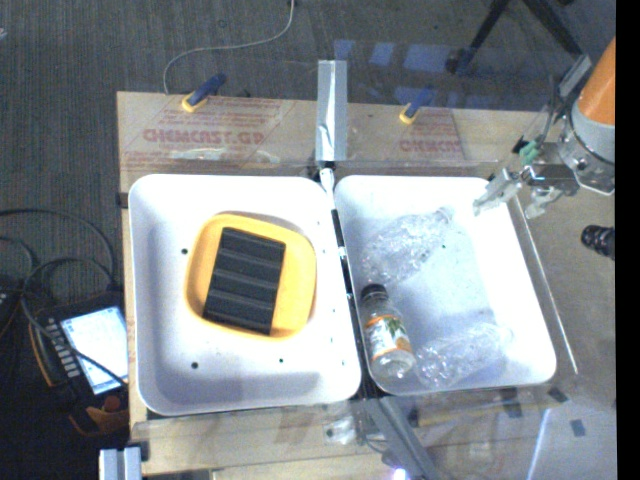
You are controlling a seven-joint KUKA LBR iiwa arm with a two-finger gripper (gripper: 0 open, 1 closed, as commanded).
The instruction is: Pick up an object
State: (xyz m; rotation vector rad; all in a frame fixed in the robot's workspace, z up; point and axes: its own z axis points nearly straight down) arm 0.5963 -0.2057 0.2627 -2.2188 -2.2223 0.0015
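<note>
My gripper [510, 196] hangs over the far right corner of the right bin [535, 308], open, with nothing between its fingers. Below and to its left in that bin lies a crumpled clear plastic bottle [405, 243]. A small bottle with a black cap and an orange-green label [386, 335] rests against the bin's left wall near the front. Another clear bottle [462, 349] lies at the front of the bin. In the left bin [150, 298] a black ribbed block [244, 279] sits on a yellow dish [298, 268].
A metal divider post [330, 108] rises behind the seam between the bins. Two blue-and-yellow clamps [203, 92] grip the wooden board at the back. Cables and a tablet [85, 340] lie on the floor to the left.
</note>
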